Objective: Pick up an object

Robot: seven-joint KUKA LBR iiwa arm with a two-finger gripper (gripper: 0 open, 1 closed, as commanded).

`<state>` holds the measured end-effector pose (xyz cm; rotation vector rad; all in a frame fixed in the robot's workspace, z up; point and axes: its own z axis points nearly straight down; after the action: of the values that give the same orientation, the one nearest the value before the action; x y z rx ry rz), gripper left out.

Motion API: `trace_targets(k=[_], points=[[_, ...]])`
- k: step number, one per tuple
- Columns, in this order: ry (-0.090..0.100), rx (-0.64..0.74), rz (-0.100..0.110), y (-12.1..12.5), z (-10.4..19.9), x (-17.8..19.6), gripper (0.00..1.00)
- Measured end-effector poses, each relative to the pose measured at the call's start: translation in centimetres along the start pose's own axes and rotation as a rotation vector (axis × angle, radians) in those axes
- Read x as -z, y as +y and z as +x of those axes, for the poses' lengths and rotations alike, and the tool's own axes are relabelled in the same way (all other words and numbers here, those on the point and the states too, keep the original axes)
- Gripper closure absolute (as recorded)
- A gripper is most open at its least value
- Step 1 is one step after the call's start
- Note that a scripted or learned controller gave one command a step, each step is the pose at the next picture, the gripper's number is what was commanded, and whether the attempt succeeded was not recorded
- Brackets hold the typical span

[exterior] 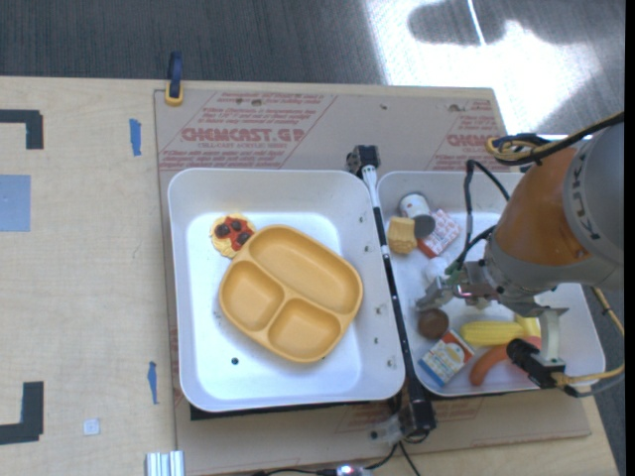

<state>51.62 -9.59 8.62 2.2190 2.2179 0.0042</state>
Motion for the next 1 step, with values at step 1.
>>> trace_targets(k=[1], points=[[-0.001, 0.0, -0.004, 0.13, -0.01, 1.07, 1.0]])
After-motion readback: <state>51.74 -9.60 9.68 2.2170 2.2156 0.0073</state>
